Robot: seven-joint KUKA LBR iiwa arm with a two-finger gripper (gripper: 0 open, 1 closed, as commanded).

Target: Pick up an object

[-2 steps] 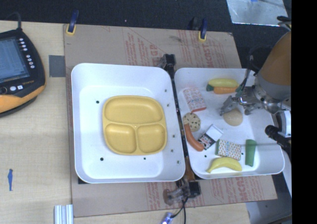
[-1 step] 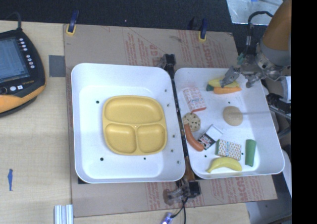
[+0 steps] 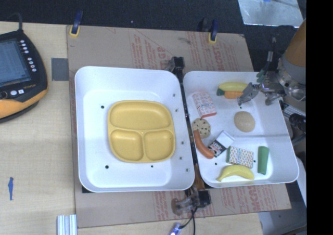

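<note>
- Nothing picked up yet; toys lying in the right bin (image 3: 291, 177).
- Gripper (image 3: 258, 96) open, empty, above the bun (image 3: 244, 121).
- Left: going down, closing, lifting.

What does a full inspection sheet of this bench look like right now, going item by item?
Surface: cardboard sheet clamped on the wooden bench, bearing two white bins.
Job's things: right bin holds two bananas, hot dog, cookie, tan ball, green block, small packets.
Clutter: yellow divided tray in the left bin.
Gripper: gripper open above the right bin's upper right, holding nothing.
Cables: one below the bins.
Surroundings: teach pendant at left.
</note>
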